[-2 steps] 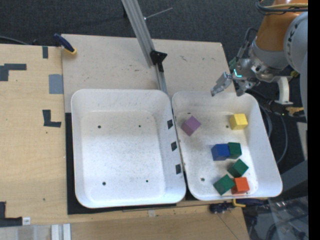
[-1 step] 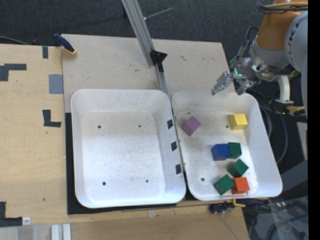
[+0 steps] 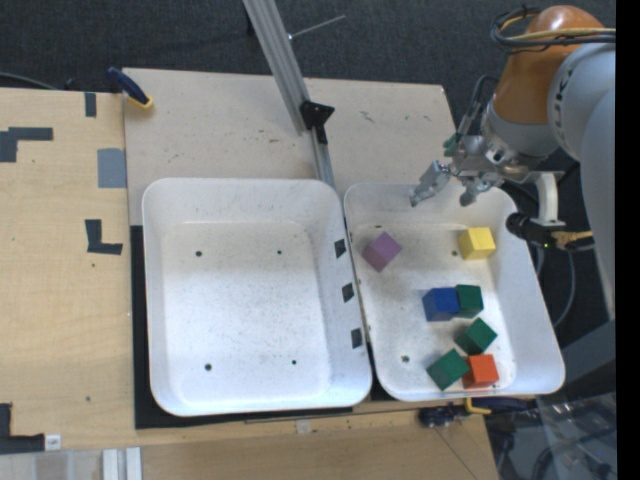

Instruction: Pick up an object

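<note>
The gripper (image 3: 445, 182) is hovering with fingers spread and empty above the right bin (image 3: 535, 318), seemingly lining up on the yellow block (image 3: 477, 242) nearby.

The left bin (image 3: 245, 298) offers open floor. In the right bin (image 3: 520, 268), blocks crowd the near corner (image 3: 462, 353); the purple block (image 3: 381, 250) and yellow block (image 3: 477, 242) stand apart.

We see six blocks in the right bin (image 3: 520, 268): purple block (image 3: 381, 250), yellow block (image 3: 477, 242), blue block (image 3: 440, 304), three green blocks (image 3: 469, 299) (image 3: 479, 335) (image 3: 448, 369), orange block (image 3: 482, 370) near its front edge.
</note>
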Available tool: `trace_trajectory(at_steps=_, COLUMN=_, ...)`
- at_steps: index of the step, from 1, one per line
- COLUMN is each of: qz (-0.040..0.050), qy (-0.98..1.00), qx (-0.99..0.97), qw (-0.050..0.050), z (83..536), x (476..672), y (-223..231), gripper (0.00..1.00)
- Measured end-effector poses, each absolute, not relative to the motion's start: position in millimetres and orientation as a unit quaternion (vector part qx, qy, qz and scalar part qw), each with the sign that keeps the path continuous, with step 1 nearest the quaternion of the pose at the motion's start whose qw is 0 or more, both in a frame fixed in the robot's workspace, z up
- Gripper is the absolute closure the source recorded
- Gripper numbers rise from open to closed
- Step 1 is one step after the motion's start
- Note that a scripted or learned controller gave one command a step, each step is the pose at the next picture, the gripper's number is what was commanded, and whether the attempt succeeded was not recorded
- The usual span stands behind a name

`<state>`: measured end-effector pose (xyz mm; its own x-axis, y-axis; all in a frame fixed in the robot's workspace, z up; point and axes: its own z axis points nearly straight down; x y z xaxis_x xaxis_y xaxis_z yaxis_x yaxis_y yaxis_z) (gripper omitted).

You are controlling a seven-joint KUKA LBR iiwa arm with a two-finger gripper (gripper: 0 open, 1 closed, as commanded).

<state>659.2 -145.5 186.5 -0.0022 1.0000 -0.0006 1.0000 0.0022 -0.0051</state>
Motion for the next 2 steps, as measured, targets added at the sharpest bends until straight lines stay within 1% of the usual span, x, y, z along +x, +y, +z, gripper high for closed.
trace_trajectory(at_steps=1, qz=0.0024, qy=-0.708, qx=-0.707, qw=0.002, z=142, x=659.0, y=-147, gripper=0.00)
trace_trajectory(at_steps=2, qz=0.0027, qy=-0.708, qx=-0.706, qw=0.002, z=88, x=657.1, y=-145, gripper=0.00)
